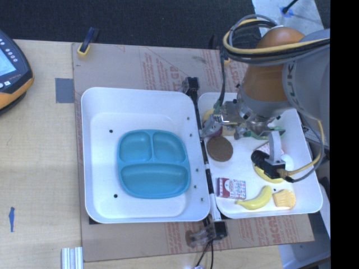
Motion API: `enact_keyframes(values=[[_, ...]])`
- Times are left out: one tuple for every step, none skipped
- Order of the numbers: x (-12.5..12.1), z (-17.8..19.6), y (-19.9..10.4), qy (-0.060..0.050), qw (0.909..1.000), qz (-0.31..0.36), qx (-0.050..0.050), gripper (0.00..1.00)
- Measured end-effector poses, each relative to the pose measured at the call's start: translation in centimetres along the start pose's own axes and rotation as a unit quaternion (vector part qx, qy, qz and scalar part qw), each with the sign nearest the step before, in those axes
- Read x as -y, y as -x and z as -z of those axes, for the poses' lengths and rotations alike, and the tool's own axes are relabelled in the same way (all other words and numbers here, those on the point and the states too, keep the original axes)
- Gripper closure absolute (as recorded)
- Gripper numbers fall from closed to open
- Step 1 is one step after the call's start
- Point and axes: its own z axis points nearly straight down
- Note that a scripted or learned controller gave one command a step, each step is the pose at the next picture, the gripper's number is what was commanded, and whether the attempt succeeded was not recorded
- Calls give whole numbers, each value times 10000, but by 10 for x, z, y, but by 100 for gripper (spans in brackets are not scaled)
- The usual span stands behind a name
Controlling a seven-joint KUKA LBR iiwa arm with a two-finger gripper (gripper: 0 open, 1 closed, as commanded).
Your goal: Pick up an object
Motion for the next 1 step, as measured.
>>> enact_keyframes(values=[[-7, 1, 43, 51, 10000, -23, 16, 0]])
